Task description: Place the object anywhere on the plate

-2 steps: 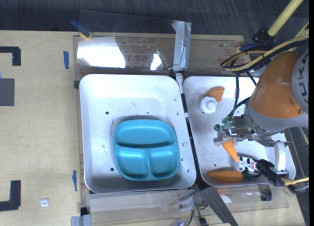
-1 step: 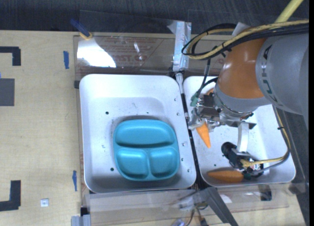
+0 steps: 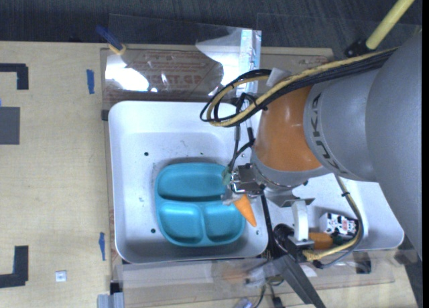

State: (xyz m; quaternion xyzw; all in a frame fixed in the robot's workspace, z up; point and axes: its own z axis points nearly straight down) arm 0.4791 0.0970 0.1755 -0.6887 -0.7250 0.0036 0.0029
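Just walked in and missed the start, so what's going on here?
The robot arm reaches in from the right over a white bin. Its gripper sits at the right edge of a blue divided plate, with a small orange carrot right below it, at the plate's rim. Whether it grips the carrot is unclear.

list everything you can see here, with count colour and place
plate: 1, teal, three compartments, in the left bin
carrot-like object: 1, orange, at the plate's right edge, just below the tool
bins: 2, white, side by side on the bench; the right one mostly covered by the arm
small printed item: 1, white with dark and red marks, in the right bin
clear plastic sheet: 1, transparent, behind the left bin
blue tape marks: several, on the wooden bench
cables: yellow and black, looped over the arm
arm: 1, grey with orange band
tool: 1, over the plate's right edge
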